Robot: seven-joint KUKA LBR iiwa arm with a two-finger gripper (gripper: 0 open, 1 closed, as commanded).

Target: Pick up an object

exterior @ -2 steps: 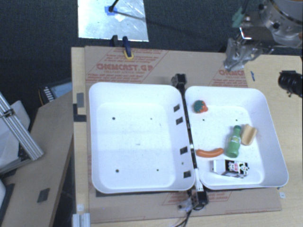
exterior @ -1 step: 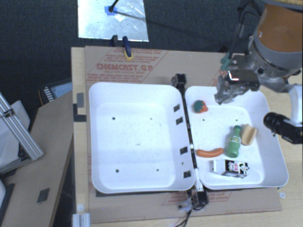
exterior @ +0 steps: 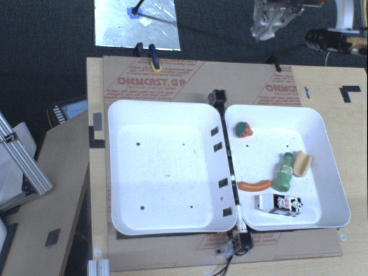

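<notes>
Progress: you have nothing lifted yet; every object lies in the right bin [exterior: 330, 154], so the whole pick is left to do, as far as I can judge.
Gripper: you see the gripper [exterior: 268, 25] high at the top of the camera view, above the dark floor beyond the bench, well apart from both bins. Nothing sits between its fingers. The frame is too blurred there for you to tell how wide it stands.
Candidates: you can choose among five things. The green bottle [exterior: 283, 173] lies near the middle of the right bin, touching or just beside the tan bun [exterior: 302, 163] on its right. The orange sausage [exterior: 254, 185] lies just left of the bottle's base. The black and white carton [exterior: 280, 203] lies near the front wall. The red and green toy [exterior: 243, 130], perhaps a tomato or strawberry, sits alone near the back left corner.
Easiest target: in my judgement the red and green toy gives you the clearest approach, since nothing crowds it.
Left bin: the left bin [exterior: 121, 154] shows bare white floor with a few dark dots.
Writing: you can read "CHEMCAST" printed in red on the brown board [exterior: 172, 76] under the bins, and again, mirrored or turned, near the right bin's back corner. The carton's print is too small to read.
Remaining: descend, close on one item, lift.
</notes>
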